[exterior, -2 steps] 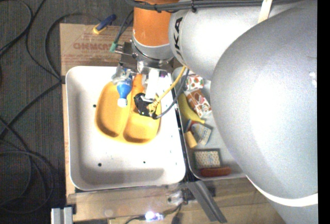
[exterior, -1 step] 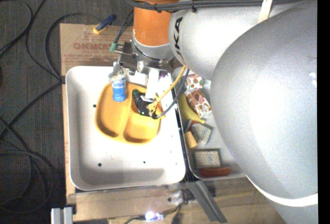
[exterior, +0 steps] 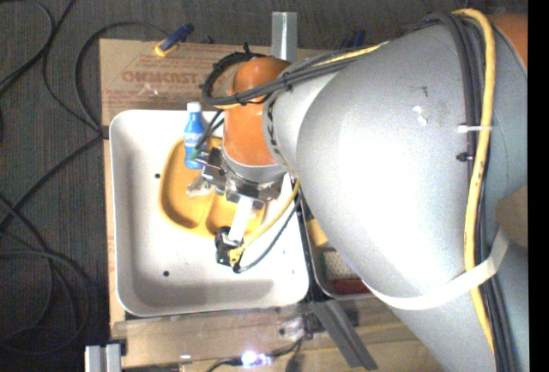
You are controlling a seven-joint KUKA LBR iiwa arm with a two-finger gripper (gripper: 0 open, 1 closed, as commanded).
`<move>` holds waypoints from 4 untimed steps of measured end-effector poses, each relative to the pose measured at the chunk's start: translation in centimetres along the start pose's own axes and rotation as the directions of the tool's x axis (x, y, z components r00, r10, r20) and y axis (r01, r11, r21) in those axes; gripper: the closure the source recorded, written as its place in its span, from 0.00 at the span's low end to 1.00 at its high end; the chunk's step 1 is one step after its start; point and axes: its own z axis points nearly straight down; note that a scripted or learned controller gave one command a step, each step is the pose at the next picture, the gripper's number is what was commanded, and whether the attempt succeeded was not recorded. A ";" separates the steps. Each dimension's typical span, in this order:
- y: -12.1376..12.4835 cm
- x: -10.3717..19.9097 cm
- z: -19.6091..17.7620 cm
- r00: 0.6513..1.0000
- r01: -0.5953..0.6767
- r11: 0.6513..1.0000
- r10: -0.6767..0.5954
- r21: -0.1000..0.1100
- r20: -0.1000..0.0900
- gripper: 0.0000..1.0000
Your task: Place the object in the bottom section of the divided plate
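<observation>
A yellow divided plate (exterior: 178, 199) lies in the left white bin (exterior: 146, 276), and the arm's wrist hides most of its right half. A small blue bottle with a white cap (exterior: 194, 135) sits at the plate's upper edge, right against the gripper (exterior: 206, 176). The gripper hangs low over the plate's middle, under the orange band (exterior: 249, 126). I cannot tell whether the bottle is held or just beside the gripper.
The grey arm (exterior: 403, 173) covers the right bin, of which a sliver (exterior: 330, 274) shows with a red item (exterior: 347, 285) in it. A blue and yellow clamp (exterior: 174, 39) lies on the cardboard behind the left bin. Cables run over the floor.
</observation>
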 end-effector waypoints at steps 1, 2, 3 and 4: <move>0.3 0.2 -15.6 0.989 -0.146 0.989 0.146 -0.006 0.002 0.00; 0.3 0.2 -16.4 0.989 -0.145 0.989 0.145 -0.004 0.007 1.00; 0.2 0.3 -17.2 0.990 -0.142 0.990 0.142 -0.002 0.012 1.00; 0.2 5.0 -15.3 0.986 -0.168 0.986 0.168 -0.004 0.004 1.00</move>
